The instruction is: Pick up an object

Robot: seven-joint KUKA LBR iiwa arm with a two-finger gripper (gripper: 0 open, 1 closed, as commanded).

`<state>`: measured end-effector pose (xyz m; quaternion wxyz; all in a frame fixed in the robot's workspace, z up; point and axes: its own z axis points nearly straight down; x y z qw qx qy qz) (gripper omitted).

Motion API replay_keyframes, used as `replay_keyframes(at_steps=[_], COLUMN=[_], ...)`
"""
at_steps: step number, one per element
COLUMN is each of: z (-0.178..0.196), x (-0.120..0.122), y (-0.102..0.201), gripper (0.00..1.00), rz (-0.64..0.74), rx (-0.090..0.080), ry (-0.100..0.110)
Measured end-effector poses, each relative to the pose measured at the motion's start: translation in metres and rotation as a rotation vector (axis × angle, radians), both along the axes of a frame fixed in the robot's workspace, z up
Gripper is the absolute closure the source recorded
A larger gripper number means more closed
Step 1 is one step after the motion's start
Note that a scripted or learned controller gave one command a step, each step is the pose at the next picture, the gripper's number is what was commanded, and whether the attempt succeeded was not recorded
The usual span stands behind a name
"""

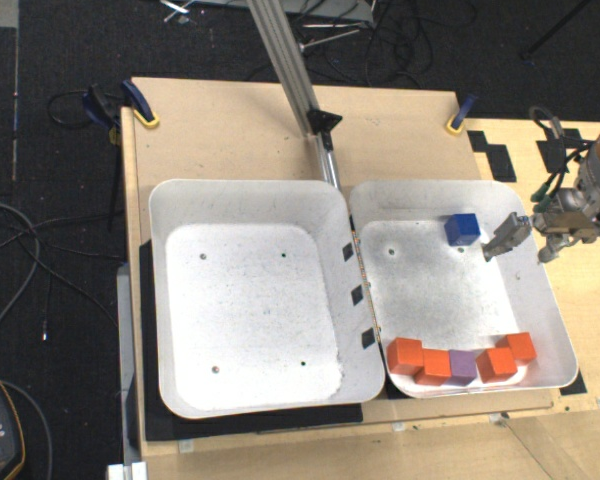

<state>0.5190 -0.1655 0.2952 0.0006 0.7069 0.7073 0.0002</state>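
1. While the grey two-finger gripper (pixel 525 238) hangs at three o'clock over the right white bin (pixel 550 298), its fingers stand apart, empty.
2. Nothing is lifted: the small blue cube (pixel 462 228) sits beside it, the picking left to do.

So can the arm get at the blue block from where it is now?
Probably yes. The blue block stands alone in the right bin, apart from the others, and the pincer hangs just beside it with nothing between.

arm: enters from right | hand (pixel 526 240): fingers spread apart, nothing between them, pointing left
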Motion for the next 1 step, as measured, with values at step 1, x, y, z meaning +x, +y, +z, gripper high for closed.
replay_keyframes(at_steps=[1], z=[0.01], x=[0.0436], y=[-0.0259], gripper=[0.0], rz=[0.002], rx=[-0.002], ry=[-0.004])
